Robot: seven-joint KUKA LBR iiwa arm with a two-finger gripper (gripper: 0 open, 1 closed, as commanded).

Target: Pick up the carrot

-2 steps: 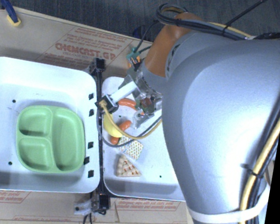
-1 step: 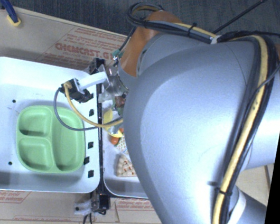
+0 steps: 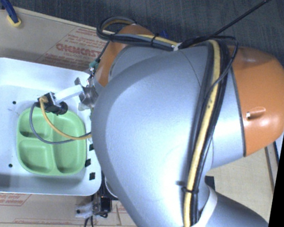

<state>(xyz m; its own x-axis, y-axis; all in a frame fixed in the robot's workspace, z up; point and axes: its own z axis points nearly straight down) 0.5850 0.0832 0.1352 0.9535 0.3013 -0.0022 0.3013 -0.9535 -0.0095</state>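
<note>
A green divided plate lies in the left white bin, with three compartments showing. My gripper hangs low over the bin's far right part, just beyond the plate's far edge. The bulky grey arm with its orange band covers the whole right half of the view and hides the right bin and whatever lies in it.
The bins rest on a cardboard sheet with red lettering. A small blue and yellow object lies at the sheet's far left corner. Cables loop from the arm above the left bin's far edge.
</note>
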